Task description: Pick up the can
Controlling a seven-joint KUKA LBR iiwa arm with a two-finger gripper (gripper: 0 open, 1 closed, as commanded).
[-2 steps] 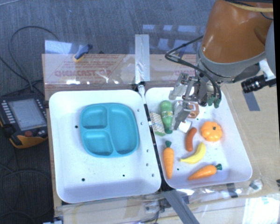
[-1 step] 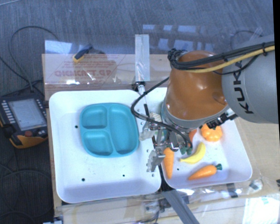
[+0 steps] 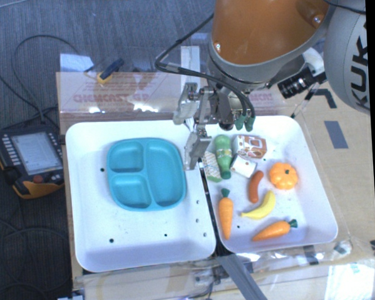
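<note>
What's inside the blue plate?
The blue plate in the left bin has three sections, all showing bare blue. Nothing lies in them. The gripper hangs at its right edge, covering a little of the rim.

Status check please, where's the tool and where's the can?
Tool low at right bin's top-left corner. Can lying apart to its right, not gripped. Green bottle and carton crowd it.

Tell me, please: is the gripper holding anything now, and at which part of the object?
It cannot be told. The gripper hangs at the upper left of the right bin, beside the green bottle, with nothing visible between its fingers.
</note>
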